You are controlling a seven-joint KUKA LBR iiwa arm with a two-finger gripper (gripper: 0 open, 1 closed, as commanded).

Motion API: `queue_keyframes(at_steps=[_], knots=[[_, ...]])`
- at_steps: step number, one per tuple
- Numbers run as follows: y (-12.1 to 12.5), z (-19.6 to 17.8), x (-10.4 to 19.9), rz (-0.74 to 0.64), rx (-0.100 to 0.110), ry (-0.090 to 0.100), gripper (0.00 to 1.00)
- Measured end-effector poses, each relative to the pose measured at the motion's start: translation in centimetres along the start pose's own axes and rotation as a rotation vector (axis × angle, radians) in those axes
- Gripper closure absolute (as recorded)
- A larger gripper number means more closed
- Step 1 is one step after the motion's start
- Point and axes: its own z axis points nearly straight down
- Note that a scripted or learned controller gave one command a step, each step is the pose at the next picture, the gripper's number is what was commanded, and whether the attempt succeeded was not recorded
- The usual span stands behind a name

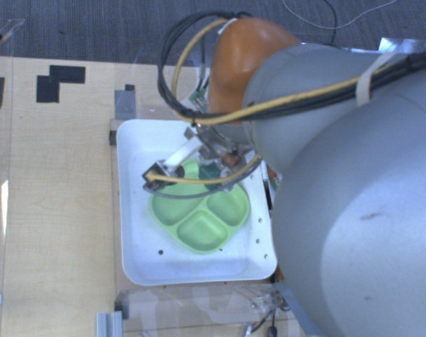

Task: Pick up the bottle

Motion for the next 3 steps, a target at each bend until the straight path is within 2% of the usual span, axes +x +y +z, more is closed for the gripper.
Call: queue_keyframes(at_steps=[1,2,3], knots=[[-0.1,-5.1,4.8,0.146,-0.001,0.002,1.0],[-0.1,-5.1,4.8,0.147,-0.001,0.002,0.0],[-2.4,8.9,-1.2,0.191,-0.001,-0.004,0.0]])
